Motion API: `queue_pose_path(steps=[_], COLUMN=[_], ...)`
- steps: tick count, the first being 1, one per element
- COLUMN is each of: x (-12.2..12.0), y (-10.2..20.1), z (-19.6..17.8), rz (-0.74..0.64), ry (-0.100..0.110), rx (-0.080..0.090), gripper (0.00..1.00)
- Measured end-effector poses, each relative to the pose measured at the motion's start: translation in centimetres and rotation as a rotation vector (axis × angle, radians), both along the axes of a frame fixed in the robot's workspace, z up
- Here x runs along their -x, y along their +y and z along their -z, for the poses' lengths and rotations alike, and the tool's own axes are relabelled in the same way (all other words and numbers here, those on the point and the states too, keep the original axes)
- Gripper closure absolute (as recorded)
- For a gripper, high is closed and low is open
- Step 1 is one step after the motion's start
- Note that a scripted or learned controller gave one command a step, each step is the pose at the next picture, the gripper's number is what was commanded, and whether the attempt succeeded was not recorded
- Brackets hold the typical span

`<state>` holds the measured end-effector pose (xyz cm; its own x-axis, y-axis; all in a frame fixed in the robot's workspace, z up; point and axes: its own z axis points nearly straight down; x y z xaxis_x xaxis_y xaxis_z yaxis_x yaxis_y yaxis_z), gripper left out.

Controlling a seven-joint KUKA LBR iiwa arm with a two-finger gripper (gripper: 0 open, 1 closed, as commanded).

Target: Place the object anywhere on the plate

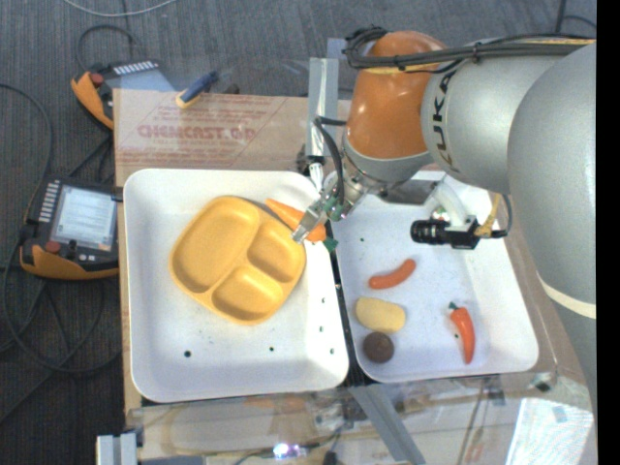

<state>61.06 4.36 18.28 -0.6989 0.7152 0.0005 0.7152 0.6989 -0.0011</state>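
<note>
The arm (484, 105) reaches in over the right bin (504, 342), its gripper (312, 226) at the near edge of the left bin (145, 356). The yellow plate (237, 258) lies just left of the gripper. An orange carrot (291, 213) sits between the fingers, touching the plate's rim. Below right of it lie a sausage (391, 274), potato (380, 313), chilli (464, 329) and brown ball (378, 346).

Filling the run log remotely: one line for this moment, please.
gripper: over plate's right edge, at orange object | plate: left bin | right bin: sausage, potato, carrot
</note>
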Motion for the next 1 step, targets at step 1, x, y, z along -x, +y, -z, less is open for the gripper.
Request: queue_pose_path(steps=[1], x=[0.00], y=[-0.01], z=[0.01], rz=[0.000], ry=[0.000], rx=[-0.001], gripper=[0.00])
